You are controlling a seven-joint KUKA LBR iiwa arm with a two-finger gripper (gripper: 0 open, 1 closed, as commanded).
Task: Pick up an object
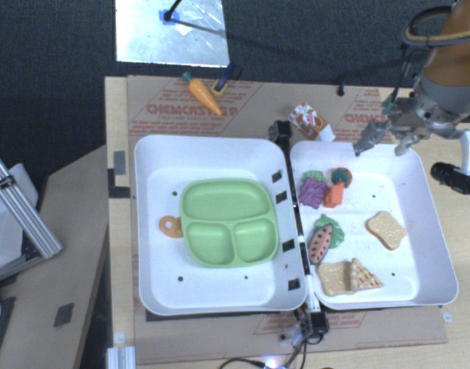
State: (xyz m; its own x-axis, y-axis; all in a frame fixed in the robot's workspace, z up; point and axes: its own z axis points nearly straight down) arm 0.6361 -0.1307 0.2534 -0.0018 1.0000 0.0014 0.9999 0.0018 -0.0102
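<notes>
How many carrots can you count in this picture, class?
2: one carrot lies on the bench behind the left bin; a small carrot sits in the right bin, beside purple food.

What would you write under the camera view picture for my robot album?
The end effector hangs open over the right bin's far edge, toy food inside; a green tray sits in the left bin.

We see two white bins (pixel 212 148) of smooth, faintly glossy plastic, and the green divided plate (pixel 229 221) looks like matt plastic. The counter (pixel 74 198) looks like pale wood, printed cardboard (pixel 181 102) lies under the bins, and a shiny foil-like sheet (pixel 173 21) lies beyond.
</notes>
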